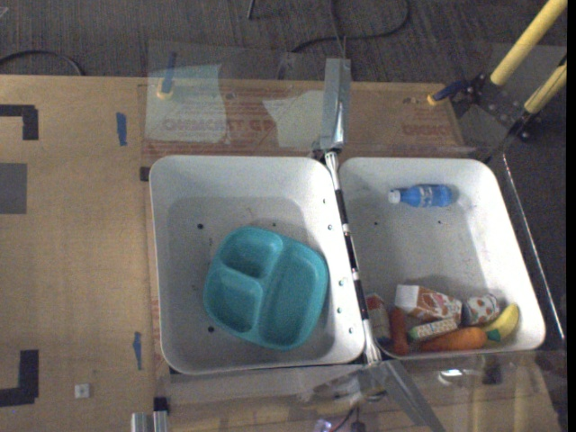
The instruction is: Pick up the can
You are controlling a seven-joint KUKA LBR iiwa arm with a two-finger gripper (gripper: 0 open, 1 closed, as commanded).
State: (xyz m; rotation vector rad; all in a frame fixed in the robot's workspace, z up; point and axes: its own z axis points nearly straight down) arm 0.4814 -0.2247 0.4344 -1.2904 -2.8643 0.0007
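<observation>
— Where does the can sit?

— In the right bin (468, 250), in the cluster packed along its near wall. The items there are small and blurred, so the can is hard to single out; the best match is a short rounded thing with a red-spotted label (481, 309), near the bin's near right corner.

— What lies around it?

— A banana (506, 321) is just beside it on the right, an orange carrot (461, 338) lies below it, and a small carton (430, 303) is on its left. They crowd together, some touching.

— Anything else in that bin?

— A blue bottle (421, 195) lies on its side near the far wall, well apart from the cluster.

— And the left bin (180, 187)?

— It holds a teal divided plate (266, 286), lying flat toward the near right part. Both bins rest side by side on the tan surface (72, 241).

— How does the tool stand, wide or narrow?

— That cannot be told.
</observation>
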